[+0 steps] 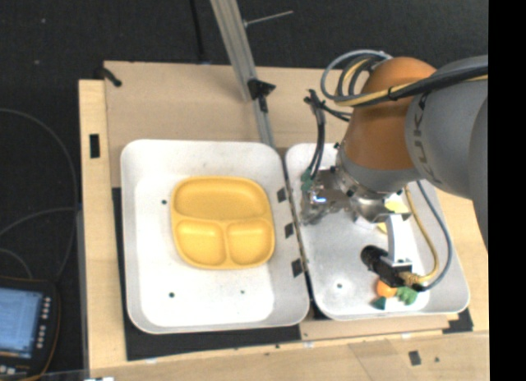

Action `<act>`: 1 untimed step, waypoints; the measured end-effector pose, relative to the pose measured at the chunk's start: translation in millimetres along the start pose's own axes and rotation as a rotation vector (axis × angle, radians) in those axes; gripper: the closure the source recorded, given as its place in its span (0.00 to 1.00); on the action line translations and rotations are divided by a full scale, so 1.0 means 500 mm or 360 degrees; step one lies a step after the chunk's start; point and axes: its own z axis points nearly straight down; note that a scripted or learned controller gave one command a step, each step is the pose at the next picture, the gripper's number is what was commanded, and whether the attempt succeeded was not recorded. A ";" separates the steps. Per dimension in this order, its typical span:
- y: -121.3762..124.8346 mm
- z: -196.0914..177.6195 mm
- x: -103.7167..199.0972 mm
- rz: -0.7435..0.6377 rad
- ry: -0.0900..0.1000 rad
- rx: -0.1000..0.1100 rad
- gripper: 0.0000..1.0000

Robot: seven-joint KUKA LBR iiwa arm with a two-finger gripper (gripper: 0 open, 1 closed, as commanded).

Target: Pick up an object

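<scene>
Lying at about five o'clock in the shallow white right bin point(341, 277), a small orange piece point(385, 288) and a small green piece point(404, 295) sit touching or just beside each other; they are too small to tell their shape or material. Judging by their look, they would be light and easy to knock aside, so a grasp would need to come straight down over one piece and close across its narrowest width.

The gripper point(316, 200) hangs low at about nine o'clock in the same bin, near the wall shared with its neighbour and well apart from the two pieces. Whether it is released or clenched I cannot tell, and nothing shows in its grasp.

In the shallow white left bin point(148, 207), near its centre, rests a yellow plastic three-compartment plate point(222, 222): smooth, glossy, with rounded corners, one long well at twelve o'clock and two smaller ones at six. It is probably stiff, light and slippery, best taken at its raised rim or a divider ridge.

Both bins have a matte, faintly speckled floor and sit on a tan wooden desk point(164, 100).
</scene>
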 end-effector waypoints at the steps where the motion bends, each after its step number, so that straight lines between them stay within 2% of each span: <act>1: 0.008 -0.002 0.086 0.0004 -0.0002 0.0000 1.00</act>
